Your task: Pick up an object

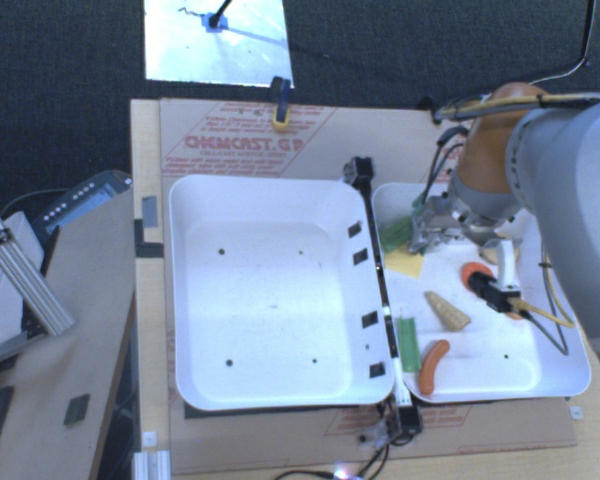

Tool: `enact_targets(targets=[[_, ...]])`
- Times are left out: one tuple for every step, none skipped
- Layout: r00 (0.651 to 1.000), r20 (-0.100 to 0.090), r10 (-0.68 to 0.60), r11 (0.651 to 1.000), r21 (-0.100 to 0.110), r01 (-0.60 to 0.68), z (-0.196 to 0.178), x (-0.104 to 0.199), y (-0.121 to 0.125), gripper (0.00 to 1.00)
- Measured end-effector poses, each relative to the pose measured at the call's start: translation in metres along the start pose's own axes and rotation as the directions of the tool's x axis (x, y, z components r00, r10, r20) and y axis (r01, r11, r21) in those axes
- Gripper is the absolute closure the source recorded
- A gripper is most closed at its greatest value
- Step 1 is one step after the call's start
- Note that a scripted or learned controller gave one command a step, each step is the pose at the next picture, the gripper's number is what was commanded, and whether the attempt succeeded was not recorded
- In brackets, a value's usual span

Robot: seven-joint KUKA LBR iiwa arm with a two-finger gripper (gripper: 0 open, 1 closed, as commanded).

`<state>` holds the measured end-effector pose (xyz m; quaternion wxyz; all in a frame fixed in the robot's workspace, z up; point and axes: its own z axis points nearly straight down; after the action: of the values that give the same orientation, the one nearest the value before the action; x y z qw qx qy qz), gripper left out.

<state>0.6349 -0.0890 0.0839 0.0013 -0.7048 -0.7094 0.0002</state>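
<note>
Bench: wooden board (240,143) carried two white bins side by side.
Left bin (270,288): bare white floor.
Right bin (500,358): held a yellow wedge (404,263), tan cone (448,311), orange sausage (432,365), green strip (408,342) and a green piece (397,234).
Gripper (427,230): low over the green piece; whether open or closed, cannot tell.

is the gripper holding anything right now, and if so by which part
It cannot be told. The gripper is low in the right bin, just by the green object and the yellow piece, but no object is seen held.
</note>
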Motion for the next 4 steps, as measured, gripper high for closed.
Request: enact_targets(targets=[[1.0, -0.006, 0.006, 0.999, 0.032, -0.005, 0.003, 0.007, 0.016, 1.0], [1.0, 0.001, 0.004, 1.0, -0.009, -0.004, -0.107, 0.022, -0.019, 1.0], [1.0, -0.001, -0.006, 1.0, -0.008, 0.006, -0.142, 0.105, -0.012, 1.0], [1.0, 0.001, 0.0, 1.0, -0.008, 0.0, -0.1, 0.142, 0.037, 1.0]])
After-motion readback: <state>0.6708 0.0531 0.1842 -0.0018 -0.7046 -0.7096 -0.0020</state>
